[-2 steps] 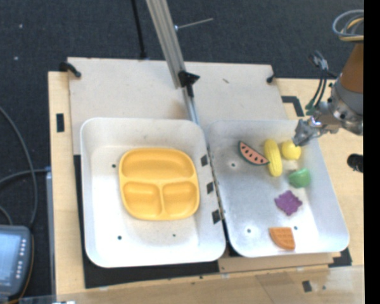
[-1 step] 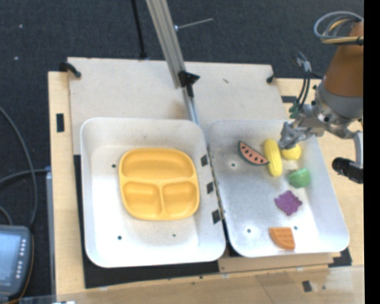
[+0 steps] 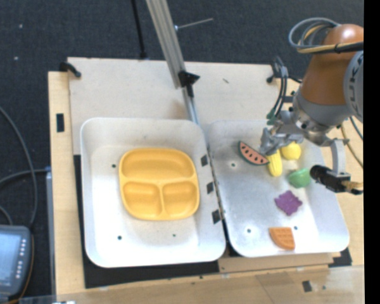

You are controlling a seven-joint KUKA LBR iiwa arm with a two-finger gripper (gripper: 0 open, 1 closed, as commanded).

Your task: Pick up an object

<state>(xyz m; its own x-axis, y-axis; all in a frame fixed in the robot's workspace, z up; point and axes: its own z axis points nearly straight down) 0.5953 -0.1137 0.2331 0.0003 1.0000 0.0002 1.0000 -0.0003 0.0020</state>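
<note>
A dark carpeted floor surrounds a pale wooden tabletop (image 3: pixel 133 87), on which two shallow white bins stand side by side, their inner edges touching. A slanted aluminium rail (image 3: pixel 166 33) rises from the tabletop behind the bins.

The left white bin (image 3: pixel 101 170) holds a yellow plastic plate with three compartments (image 3: pixel 158 183), lying flat near its centre.

The right white bin (image 3: pixel 240 195) holds several small toy food pieces. A red watermelon slice with a green rind (image 3: pixel 253 154) lies towards the far left of this bin. Just right of it sit a yellow oblong piece (image 3: pixel 275 164) and a second, rounder yellow piece (image 3: pixel 292 151), the two close together. A green rounded piece (image 3: pixel 299 178) lies just nearer than these. A purple irregular piece (image 3: pixel 288 202) lies well apart from the green one, towards the middle of the bin. An orange-brown wedge-shaped piece (image 3: pixel 282 237) rests by the near rim.

The grey arm with the orange band (image 3: pixel 329 75) reaches in from the right, over the far right part of the right bin. Its tool (image 3: pixel 273 138) hangs just above the yellow pieces, near the watermelon slice. How far the tool is open cannot be told from this angle, and nothing is seen held in it.
</note>
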